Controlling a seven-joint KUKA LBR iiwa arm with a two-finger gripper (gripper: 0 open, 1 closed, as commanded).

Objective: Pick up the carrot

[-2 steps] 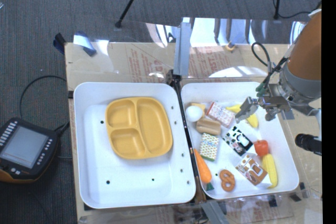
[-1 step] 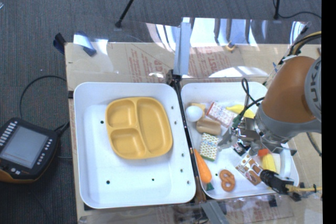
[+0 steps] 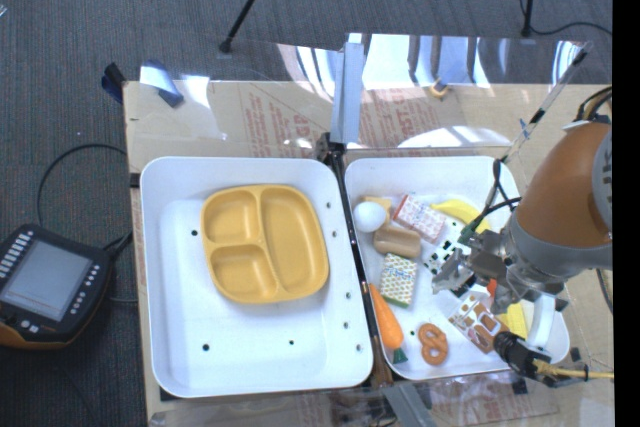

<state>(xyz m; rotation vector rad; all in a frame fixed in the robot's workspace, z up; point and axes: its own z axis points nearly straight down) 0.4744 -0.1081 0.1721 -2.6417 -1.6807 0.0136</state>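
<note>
Apparently no legible writing; carrot lies by right bin left wall, claw state unclear.

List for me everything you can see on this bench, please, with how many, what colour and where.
Bins: two, white, side by side on the bench.
Divided plate: one, yellow, in the left bin.
Carrot: one, orange with a green end, at the right bin's left wall.
Egg: one, white, right bin's upper left.
Bread roll: one, brown, beside the egg.
Pretzel: one, orange-brown, right bin's near edge.
Banana: one, yellow, right bin's far side.
Small printed packets: several, mixed colours, right bin.
Handheld controller: one, dark with orange, on the floor at left.
Arm: one, orange band, over the right bin.
Hand: one, dark, over the packets.
</note>
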